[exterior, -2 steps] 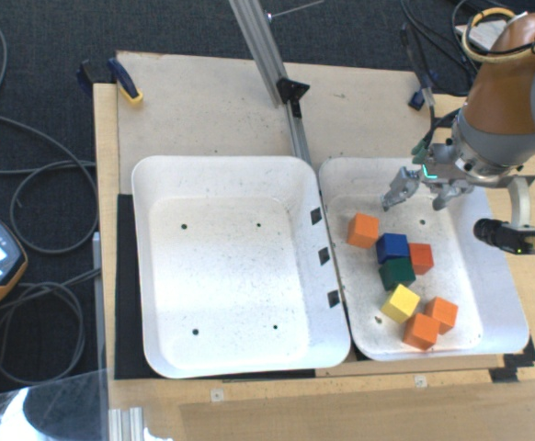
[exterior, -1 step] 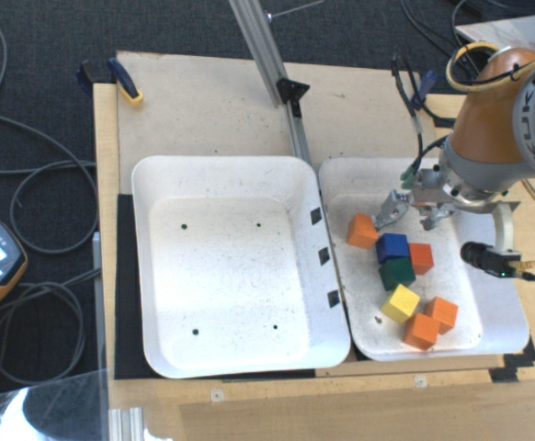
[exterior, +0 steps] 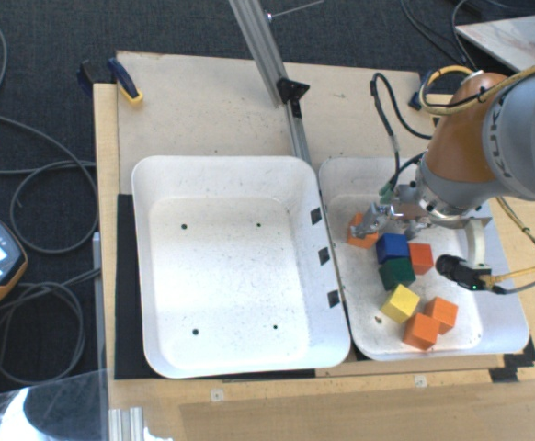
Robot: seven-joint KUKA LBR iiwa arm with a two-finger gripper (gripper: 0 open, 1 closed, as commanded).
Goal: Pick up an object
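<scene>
My gripper [exterior: 376, 220] is low in the right bin [exterior: 497, 333], near its upper left part. An orange block [exterior: 360, 236] lies right under its tip, partly hidden by it. Just to the right and below sit a blue block [exterior: 392, 247], a green block [exterior: 397, 272] and a red-orange block [exterior: 421, 257], packed close together. Nearer the front lie a yellow block [exterior: 400, 302] and two orange blocks [exterior: 422, 331] [exterior: 443, 311]. The arm's orange band [exterior: 456, 154] rises above the bin's right side.
The left bin [exterior: 157, 191] stands beside the right one, their rims touching along the middle. A slanted metal pole [exterior: 266, 49] crosses the back of the bench. Cables run over the right bin's back edge and right side.
</scene>
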